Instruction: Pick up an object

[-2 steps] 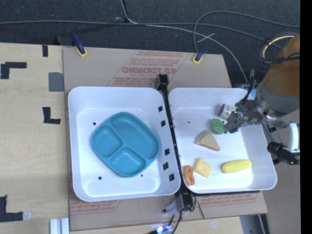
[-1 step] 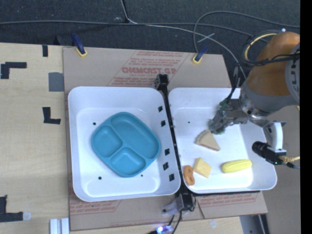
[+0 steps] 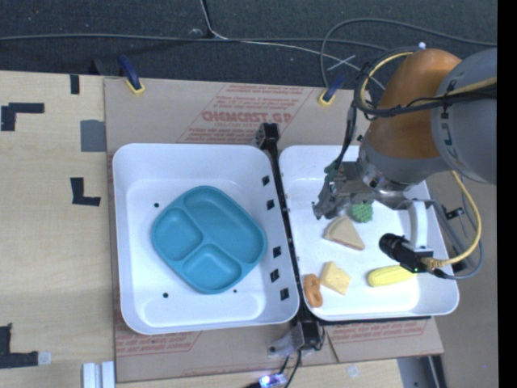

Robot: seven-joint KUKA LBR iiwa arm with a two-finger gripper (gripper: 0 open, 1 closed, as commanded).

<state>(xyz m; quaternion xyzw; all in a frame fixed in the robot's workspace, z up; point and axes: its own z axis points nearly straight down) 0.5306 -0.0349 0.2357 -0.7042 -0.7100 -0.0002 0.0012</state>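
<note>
- Objects for picking lie in the right bin [image 3: 307, 168], five that I count: a green lump [image 3: 361, 212], a pale tan wedge [image 3: 346, 234], a yellow chunk [image 3: 335, 278], an orange piece [image 3: 312, 290] and a yellow banana-like piece [image 3: 390, 276].
- Wedge: its long axis runs from upper left to lower right, with the narrower tip toward the upper left, close under my hand.
- Banana-like piece: long axis nearly level across the view, tilted slightly up at its right end; it lies near the bin's lower right corner.
- Orange piece: short, with its long axis roughly up and down the view, against the bin's lower left wall, just beside the yellow chunk.
- Green lump: roundish, no clear axis; it sits just right of my hand and above the wedge.
- Bins: two white ones side by side on a cardboard sheet [image 3: 234, 111] on the worktop [image 3: 48, 241].
- Left bin [image 3: 129, 217]: one blue divided tray [image 3: 208, 238] with three compartments, lying flat and turned at a slant.
- My hand [image 3: 329, 203]: low over the upper left part of the right bin, pointing down and to the left. It is dark and partly hidden under my wrist, so I cannot tell how far it is open, nor whether it touches anything. I see nothing clearly held between its parts.
- My arm [image 3: 420, 111] reaches in from the right, its orange band above the wrist.
- Clamps: two, with yellow tips, one [image 3: 131, 77] at the cardboard's upper left edge and the other [image 3: 329, 94] toward its upper right.
</note>
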